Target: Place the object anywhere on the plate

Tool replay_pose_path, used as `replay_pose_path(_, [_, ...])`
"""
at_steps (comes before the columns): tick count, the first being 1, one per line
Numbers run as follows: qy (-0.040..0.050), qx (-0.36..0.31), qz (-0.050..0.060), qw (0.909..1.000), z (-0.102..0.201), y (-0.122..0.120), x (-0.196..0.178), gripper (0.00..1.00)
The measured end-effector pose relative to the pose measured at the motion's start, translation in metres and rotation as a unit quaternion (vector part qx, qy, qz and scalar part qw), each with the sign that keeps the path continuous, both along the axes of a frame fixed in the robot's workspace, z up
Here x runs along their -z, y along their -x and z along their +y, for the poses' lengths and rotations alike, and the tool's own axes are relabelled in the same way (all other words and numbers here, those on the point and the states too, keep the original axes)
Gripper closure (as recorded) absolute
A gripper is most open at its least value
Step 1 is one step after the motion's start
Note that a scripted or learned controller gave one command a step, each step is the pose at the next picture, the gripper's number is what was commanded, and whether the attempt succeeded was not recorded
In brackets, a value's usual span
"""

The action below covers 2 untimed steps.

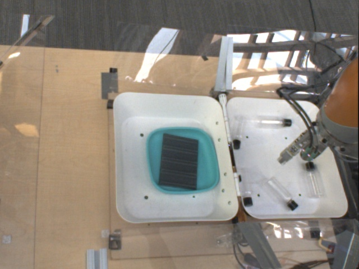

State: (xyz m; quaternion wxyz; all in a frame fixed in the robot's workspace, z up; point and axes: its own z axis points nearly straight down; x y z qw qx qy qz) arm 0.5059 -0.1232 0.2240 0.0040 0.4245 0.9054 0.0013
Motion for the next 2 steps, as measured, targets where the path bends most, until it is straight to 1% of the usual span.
replay_pose_path(1, [0.0, -0.079, 0.0, 0.9969, 0.078, 0.003, 0.01, 1.0])
replay_pose_path(2, [0.0, -0.138, 0.0, 0.9904, 0.147, -0.03, 0.021, 1.0])
